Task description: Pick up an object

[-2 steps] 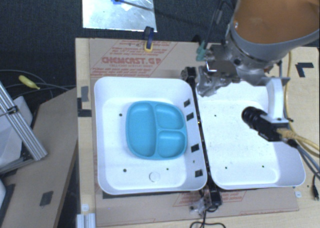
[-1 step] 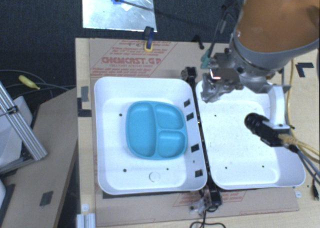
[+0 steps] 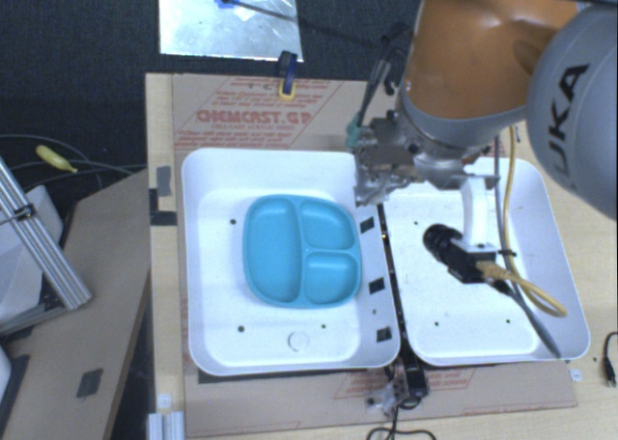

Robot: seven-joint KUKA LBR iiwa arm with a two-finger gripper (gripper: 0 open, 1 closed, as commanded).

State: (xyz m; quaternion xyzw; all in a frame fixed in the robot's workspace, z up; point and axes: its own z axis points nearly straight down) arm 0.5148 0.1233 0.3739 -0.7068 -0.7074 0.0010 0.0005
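The left bin (image 3: pixel 220 187) lies to the left of the jaws. The only graspable thing in it is a blue divided plate (image 3: pixel 294 250), flat on the floor just left of the jaws and a little nearer the camera. A small pale disc (image 3: pixel 297 340) sits further from the jaws, toward the bin's near wall. The jaws hang over the ridge where the two bins meet, at the left bin's far right corner. I cannot tell how wide they stand, and nothing shows in their hold. The right bin (image 3: pixel 463 322) spreads to their right. A good pick probably means shifting left, then straddling the plate's raised right rim or a divider, since the flat middle offers no purchase.
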